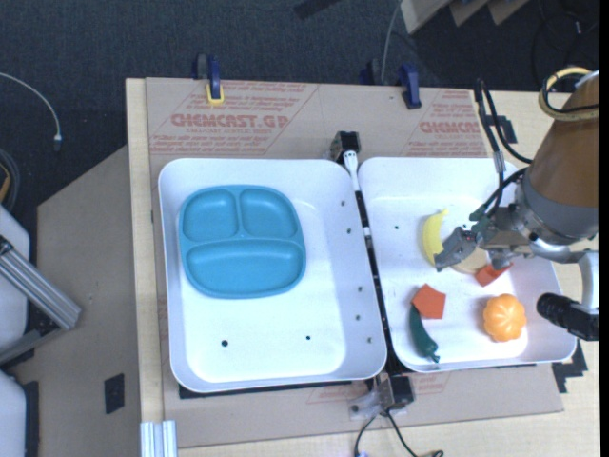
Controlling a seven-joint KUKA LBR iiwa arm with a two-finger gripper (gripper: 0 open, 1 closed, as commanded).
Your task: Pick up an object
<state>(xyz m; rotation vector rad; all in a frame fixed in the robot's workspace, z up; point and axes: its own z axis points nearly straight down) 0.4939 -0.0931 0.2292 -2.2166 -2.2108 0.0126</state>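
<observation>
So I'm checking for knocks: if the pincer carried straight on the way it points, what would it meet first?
Most likely the banana: the pincer points toward the picture's left, and the banana lies right beside its tip. Depth is unclear, so it may pass just above.

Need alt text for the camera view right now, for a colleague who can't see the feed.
The end effector hangs low over the right bin, beside a yellow banana, with a red block, green pepper, orange pumpkin nearby. The left bin holds a blue divided plate.
</observation>
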